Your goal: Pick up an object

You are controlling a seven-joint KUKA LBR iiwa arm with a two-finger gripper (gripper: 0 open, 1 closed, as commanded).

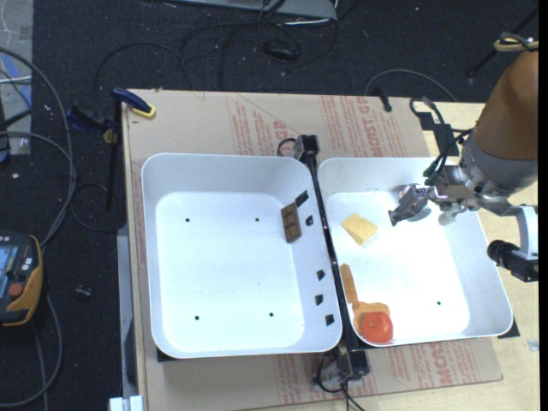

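Note:
The right bin (479,255) holds a pale yellow block (360,228) near its left wall. A red round object (374,325) lies in the bin's front left corner, with an orange stick-shaped piece (348,285) touching it along the divider. In the left bin (171,187), a small brown block (292,223) rests near the right wall. My gripper (424,215) hangs over the back of the right bin, to the right of the yellow block and apart from it. It is open with nothing between its fingers.
The dark divider (321,238) with black clips runs between the two bins. A small black piece (301,200) sits just behind the brown block. The arm's orange band (514,101) and cables (441,139) lean in from the right, over the bin's back right corner.

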